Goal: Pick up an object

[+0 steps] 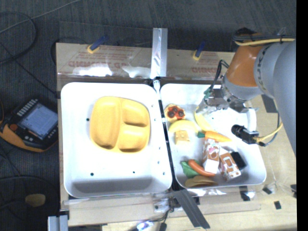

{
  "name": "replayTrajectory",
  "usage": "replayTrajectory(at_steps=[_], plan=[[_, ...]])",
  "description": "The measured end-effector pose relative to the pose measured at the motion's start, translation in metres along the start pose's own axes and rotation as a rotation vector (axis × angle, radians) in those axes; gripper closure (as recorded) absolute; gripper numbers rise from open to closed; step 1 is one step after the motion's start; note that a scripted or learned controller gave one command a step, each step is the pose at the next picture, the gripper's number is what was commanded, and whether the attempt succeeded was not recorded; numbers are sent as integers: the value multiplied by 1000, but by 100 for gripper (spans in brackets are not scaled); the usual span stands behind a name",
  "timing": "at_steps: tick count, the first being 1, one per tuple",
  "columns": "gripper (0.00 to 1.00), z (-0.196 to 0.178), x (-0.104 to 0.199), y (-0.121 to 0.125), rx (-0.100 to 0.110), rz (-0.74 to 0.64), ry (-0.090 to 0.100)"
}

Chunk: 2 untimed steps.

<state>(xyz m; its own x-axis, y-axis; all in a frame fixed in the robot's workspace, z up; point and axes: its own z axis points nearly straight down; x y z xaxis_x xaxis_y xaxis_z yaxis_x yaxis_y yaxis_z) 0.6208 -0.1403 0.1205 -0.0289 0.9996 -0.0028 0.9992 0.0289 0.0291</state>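
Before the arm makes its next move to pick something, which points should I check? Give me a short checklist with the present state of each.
1. Two-finger gripper is over the right white bin: ok.
2. Pickable object below it: the yellow banana-shaped toy lies close by: ok.
3. Object between the fingers: cannot tell.
4. Space around the toy: the orange carrot-shaped toy lies against its lower end: not ok.
5. Yellow divided plastic tray sits in the left white bin, away from the arm: ok.
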Motion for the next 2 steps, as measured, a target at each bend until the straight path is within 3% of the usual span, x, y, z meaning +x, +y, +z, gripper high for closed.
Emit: replayTrajectory(at_steps=[1, 2], plan=[[100, 27, 36, -32, 16, -458, 3], [100, 26, 30, -63, 7, -275, 3]])
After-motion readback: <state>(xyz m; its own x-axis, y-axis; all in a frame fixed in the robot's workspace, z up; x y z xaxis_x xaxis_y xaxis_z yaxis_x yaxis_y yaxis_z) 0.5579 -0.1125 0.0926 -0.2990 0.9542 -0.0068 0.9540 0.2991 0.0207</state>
